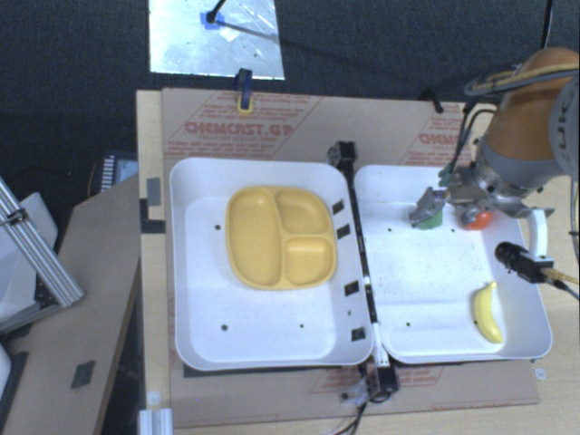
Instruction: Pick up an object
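My end effector (426, 212) hangs low by the right bin's (399, 338) far edge; grip unclear. A banana (487, 314) lies near its right corner.

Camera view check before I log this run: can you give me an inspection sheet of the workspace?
Surface: two white bins, left bin, right bin, on a cardboard sheet.
Job's things: banana, green object, red object in right bin.
Clutter: yellow divided plate in left bin.
Grippers: claw low at the green object; grasp unclear.
Cables: bundle along the arm.
Surroundings: dark floor, foil square.
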Motion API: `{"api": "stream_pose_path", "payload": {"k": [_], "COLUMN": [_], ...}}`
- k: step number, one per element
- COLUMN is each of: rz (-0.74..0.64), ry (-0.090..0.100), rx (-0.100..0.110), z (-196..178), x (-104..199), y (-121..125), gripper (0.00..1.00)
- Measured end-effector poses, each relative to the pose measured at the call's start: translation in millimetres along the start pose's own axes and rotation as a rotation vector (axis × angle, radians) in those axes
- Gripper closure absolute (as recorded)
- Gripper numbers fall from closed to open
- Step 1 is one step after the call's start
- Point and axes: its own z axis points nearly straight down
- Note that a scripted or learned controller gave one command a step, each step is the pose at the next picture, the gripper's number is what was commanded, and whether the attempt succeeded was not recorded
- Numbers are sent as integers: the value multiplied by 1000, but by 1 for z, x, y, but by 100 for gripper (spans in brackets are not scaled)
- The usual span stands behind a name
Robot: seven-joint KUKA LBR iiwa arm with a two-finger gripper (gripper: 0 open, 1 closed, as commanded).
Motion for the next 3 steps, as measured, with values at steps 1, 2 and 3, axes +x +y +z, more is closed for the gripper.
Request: {"api": "stream_pose_path", "payload": {"k": [1, 2, 3], "rz": [-2, -1, 0], "ry": [-1, -1, -1], "rx": [-13, -10, -10], "z": [-8, 54, 106], "x": [0, 6, 7], "y": [3, 4, 5], "gripper": [0, 0, 0]}}
